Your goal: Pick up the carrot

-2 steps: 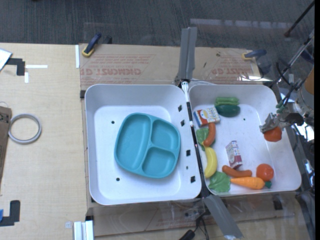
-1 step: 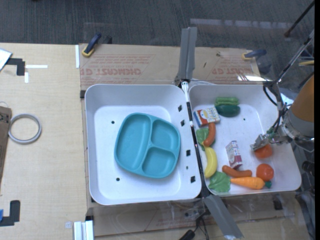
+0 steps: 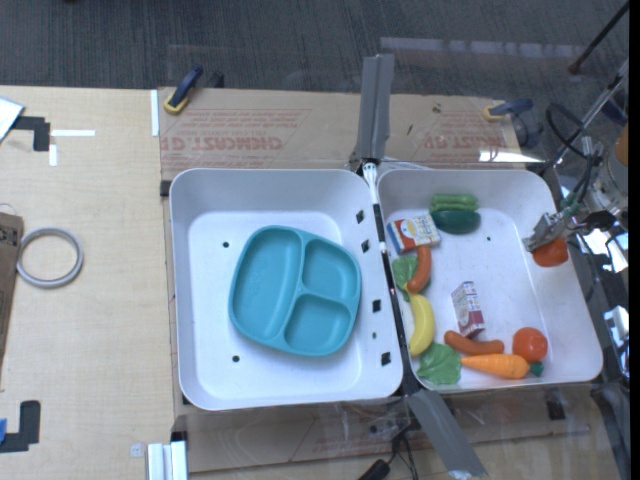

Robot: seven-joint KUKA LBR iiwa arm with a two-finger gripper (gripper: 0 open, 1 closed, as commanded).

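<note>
The carrot [image 3: 494,365] lay untouched near the front edge of the right bin [image 3: 500,183], toward its front right corner, pointing along that edge with its green top at the right end beside a tomato [image 3: 531,343] and a sausage [image 3: 473,345] just behind it. Over at the bin's right wall sat the hand [image 3: 548,236], high against the rim and well apart from the carrot, with something orange-red [image 3: 550,255] at its tip; whether that was gripped or merely lying beneath it could not be told, and the hand's state, clenched or released, could not be made out either. So the pick looked to be at the approach stage at best: nothing near the carrot, no contact made. The next move, as I judged it, called for a swing from the right wall toward the front edge, a descent over the carrot's thicker middle, and a grip set across its narrow width. Crowding was the worry there, with tomato and sausage pressed close and a green leaf [image 3: 438,364] at the tip end. The left bin [image 3: 200,298] held a teal plate [image 3: 296,290], out of play.
</note>
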